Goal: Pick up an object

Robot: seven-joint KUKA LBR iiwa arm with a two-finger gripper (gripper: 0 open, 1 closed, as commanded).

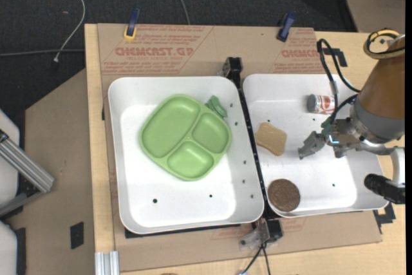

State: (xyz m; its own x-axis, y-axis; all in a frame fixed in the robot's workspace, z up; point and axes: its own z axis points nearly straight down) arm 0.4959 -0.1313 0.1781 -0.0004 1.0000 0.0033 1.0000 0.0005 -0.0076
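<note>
**Gripper over right bin, nothing grasped**

Brown disc (pixel 284 194) at right bin's (pixel 335 199) near rim; gripper (pixel 310 146) above floor, fingers spread, empty; tan block (pixel 271 138) just left (apart); small can (pixel 320 102) beyond; green tray (pixel 185 136) in left bin (pixel 129 190).

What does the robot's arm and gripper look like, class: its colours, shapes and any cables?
The arm is bulky and rounded, with an orange-brown band above a grey wrist. A black cable loops alongside it. The gripper is small, dark grey, two-fingered.
</note>
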